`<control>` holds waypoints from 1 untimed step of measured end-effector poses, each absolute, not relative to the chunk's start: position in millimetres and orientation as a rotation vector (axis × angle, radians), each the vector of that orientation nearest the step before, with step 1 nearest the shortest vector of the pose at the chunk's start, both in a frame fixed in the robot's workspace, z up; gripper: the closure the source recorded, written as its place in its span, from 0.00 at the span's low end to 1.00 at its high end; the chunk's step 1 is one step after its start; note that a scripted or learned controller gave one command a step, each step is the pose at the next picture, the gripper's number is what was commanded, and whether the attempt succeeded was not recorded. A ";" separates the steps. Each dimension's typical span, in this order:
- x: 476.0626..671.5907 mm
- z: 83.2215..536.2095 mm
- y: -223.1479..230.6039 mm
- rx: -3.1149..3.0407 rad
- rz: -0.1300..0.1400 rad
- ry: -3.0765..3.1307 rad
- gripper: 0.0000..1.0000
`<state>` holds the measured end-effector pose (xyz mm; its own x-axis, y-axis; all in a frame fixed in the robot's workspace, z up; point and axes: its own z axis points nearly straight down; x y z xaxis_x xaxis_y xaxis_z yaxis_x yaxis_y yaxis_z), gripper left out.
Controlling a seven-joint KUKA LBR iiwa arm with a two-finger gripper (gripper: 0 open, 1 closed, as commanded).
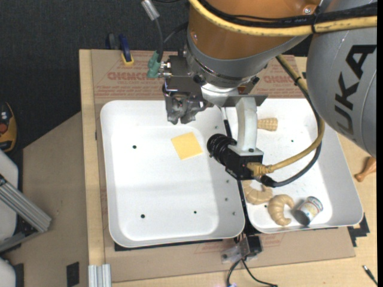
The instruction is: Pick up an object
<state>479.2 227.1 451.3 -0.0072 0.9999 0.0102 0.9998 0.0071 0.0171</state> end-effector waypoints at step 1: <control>477.3 310.3 224.0 2.227 -0.023 2.223 1.00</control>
